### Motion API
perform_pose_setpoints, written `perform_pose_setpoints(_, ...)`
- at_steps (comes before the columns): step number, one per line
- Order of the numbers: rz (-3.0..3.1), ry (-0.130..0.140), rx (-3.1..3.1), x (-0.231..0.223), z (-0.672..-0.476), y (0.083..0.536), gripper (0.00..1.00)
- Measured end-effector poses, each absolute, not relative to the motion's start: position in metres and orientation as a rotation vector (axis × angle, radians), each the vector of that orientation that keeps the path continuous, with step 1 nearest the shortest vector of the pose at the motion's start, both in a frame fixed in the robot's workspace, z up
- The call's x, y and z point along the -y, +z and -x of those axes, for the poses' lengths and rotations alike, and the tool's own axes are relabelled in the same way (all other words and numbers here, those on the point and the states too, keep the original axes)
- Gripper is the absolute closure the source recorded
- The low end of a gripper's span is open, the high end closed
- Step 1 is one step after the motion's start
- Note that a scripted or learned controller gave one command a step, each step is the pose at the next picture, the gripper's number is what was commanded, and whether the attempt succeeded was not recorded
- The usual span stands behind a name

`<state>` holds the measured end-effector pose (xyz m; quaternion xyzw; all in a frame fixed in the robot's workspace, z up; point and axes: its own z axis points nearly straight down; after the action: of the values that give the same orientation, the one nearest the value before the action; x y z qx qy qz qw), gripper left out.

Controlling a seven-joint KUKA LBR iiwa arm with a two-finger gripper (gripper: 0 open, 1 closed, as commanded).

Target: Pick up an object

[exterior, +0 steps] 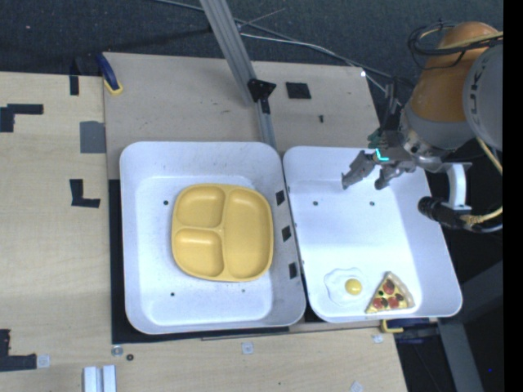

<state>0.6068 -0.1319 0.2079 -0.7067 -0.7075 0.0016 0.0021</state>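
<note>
- End effector (369,177) sits over the far end of the right bin (425,243). Its two fingers are spread apart with nothing between them.
- Candidates I see: egg (346,285) and pizza slice (390,293), both well below the end effector in the view, at the near end of the same bin, just beside each other. The yellow plate (222,232) is far off to the left in the other bin (147,219).
- Risk 1: both toys look flat. My guess is the fingers skid over the top or scrape the bin floor and close on air.
- Risk 2: egg and pizza slice are nearly touching, so one finger could land on the neighbour and shove both.
- Risk 3: pizza slice sits close to the near wall and the right corner, so a finger may clip the rim on descent.
- Pizza slice: long axis runs tip to crust. The tip points up and slightly right, roughly toward the end effector; the crust faces the near wall.
- Egg: roughly round, no clear long axis; yolk sits right of centre.
- I'd close across the slice's narrow width, not along it.
</note>
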Motion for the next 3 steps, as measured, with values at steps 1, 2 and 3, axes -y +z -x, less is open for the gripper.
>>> perform_pose_setpoints(1, 2.219, 0.001, 2.223, 0.132, -0.608, 0.209, 0.0)
perform_pose_setpoints(2, 2.217, 0.007, 2.219, 0.123, -0.602, 0.157, 0.0)
perform_pose_setpoints(3, 2.217, 0.007, 2.221, 0.12, -0.601, 0.113, 0.0)
